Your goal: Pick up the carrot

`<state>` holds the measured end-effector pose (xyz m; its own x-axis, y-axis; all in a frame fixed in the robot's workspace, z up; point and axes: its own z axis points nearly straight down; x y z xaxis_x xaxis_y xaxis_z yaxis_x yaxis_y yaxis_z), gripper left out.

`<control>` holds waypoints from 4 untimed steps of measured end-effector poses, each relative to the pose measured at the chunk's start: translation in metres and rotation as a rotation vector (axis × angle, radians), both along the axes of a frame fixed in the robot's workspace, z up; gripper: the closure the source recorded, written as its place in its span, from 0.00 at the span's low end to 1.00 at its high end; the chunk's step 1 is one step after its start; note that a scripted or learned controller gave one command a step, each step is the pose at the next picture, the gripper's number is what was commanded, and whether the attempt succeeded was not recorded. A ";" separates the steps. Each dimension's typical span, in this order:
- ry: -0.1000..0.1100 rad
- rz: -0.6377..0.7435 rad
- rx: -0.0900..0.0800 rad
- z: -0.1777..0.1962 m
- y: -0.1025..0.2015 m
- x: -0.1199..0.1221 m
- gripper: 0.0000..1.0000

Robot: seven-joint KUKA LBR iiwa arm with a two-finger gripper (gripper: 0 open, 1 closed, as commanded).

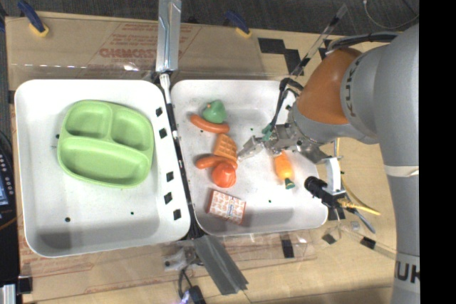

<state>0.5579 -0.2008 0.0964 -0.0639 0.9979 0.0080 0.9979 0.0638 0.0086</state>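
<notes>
The small orange carrot with a green tip point(284, 169) is lying in the right half of the right shallow white bin point(246, 92), pointing roughly toward the near rim, with bare white floor around it on its left and near sides. The grey and orange arm is reaching in from the right, and its gripper point(265, 142) is hanging just up and left of the carrot; its metal fingers are blurring into the wrist hardware, so whether they are spread or closed I cannot tell, and nothing is showing between them.

To the carrot's left, a cluster is crowding the bin's middle: a green pepper-like toy point(213, 111), an orange-red sausage point(209, 124), a ridged orange wedge point(226, 148), a red tomato point(224, 175) and a small printed box point(226, 206). These are sitting apart from the carrot. The right rim of the bin is running near the carrot, under the arm's wrist.

The left white bin point(28, 174) is holding a green 3-compartment plastic plate point(105, 142).
</notes>
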 end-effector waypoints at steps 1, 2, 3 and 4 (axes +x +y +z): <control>0.008 0.068 -0.009 0.058 -0.010 0.010 0.00; 0.000 0.062 -0.013 0.002 0.020 0.023 0.00; -0.001 0.065 -0.012 0.012 0.020 0.023 1.00; 0.010 -0.070 -0.008 0.120 0.098 0.024 1.00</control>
